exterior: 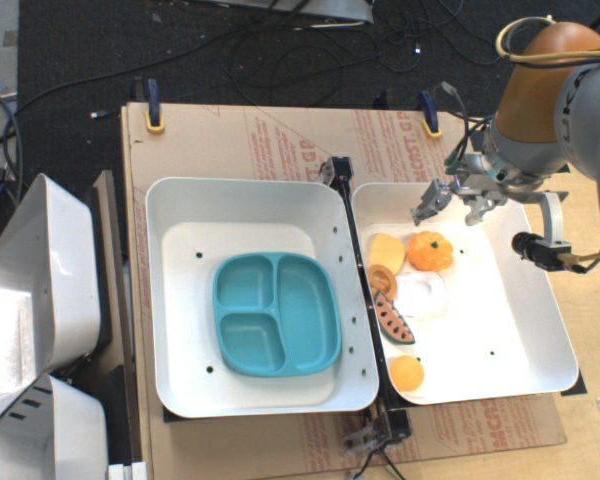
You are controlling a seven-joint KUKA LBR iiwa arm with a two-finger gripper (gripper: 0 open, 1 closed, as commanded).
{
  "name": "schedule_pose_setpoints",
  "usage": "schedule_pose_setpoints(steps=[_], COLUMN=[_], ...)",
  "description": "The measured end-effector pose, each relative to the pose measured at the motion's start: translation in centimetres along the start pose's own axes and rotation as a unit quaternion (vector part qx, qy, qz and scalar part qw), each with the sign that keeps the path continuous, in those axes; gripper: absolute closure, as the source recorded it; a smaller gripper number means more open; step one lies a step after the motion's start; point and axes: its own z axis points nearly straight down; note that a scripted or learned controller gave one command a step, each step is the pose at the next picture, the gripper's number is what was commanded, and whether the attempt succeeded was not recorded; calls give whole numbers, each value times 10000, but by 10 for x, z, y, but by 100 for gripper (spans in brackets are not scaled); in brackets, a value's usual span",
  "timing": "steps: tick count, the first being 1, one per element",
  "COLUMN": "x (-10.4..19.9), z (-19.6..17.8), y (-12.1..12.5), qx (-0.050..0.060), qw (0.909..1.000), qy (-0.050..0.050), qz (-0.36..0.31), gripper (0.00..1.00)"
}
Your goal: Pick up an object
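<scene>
Gripper: fingers spread, nothing between them, poised over the right bin at its far edge; orange pumpkin just below it; yellow piece, white object, watermelon slice, small orange along the bin's left side; left bin bears teal divided plate; pick judged not yet made, descent and closing remain

Grey, rounded arm capped by a broad orange band, a thin yellowish cable looped over its top. Below, a cluttered silver-grey wrist block with thin wires, ending in a gripper of two short dark-grey fingers. Black knob on a grey bracket beside it.
</scene>
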Motion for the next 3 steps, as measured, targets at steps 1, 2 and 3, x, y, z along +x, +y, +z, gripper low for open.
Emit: schedule_pose_setpoints(steps=[1,2,3], x=[0,0,1], z=[-8,35,89], y=[3,7,6], qx=[-68,-53,-48], qw=[10000,10000,10000], qy=[-10,-12,-11], qz=[-11,-12,-8], gripper=[0,0,0])
